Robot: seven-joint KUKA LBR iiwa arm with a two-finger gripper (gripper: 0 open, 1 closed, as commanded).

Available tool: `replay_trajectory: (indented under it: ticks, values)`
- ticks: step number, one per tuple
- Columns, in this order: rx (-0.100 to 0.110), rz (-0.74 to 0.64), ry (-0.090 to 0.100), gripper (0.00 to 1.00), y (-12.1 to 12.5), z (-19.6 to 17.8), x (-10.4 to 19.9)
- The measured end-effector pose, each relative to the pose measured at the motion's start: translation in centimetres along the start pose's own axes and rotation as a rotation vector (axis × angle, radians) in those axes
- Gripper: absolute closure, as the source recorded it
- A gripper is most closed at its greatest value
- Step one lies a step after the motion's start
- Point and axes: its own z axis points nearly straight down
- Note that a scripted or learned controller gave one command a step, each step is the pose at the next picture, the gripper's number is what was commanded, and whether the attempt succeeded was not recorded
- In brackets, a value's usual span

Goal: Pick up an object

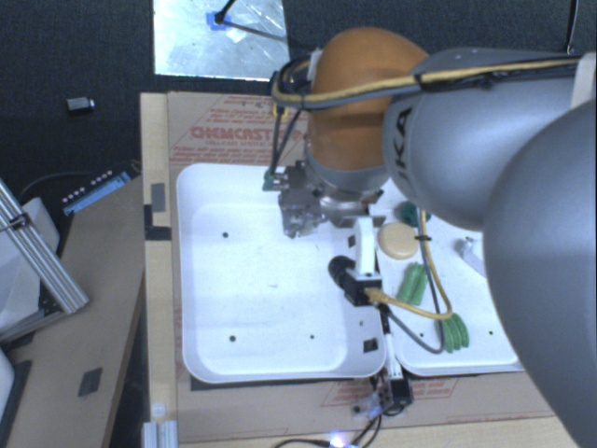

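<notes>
My gripper (298, 218) hangs over the far right part of the left white bin (244, 299), close to its floor, with nothing showing beneath it. In the right bin (485, 353), partly hidden by the arm, lie a round beige disc (399, 242), a long green piece (411, 284) and a green bunch like a small hand (454, 330). A pale grey thing (468, 249) peeks out at the arm's edge. The big grey arm with its orange band (359, 87) covers most of the right bin.
Both bins rest on a cardboard sheet (224, 133). A shiny foil panel (219, 21) lies beyond it. An aluminium frame (37, 264) and a blue strip (93, 190) sit to the left of the bench.
</notes>
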Motion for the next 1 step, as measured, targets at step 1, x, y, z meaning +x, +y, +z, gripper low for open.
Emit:
replay_trajectory:
  ticks: [1]
  values:
    - [-0.014,-0.003,0.003,1.00,-2.57,-1.09,6.90]
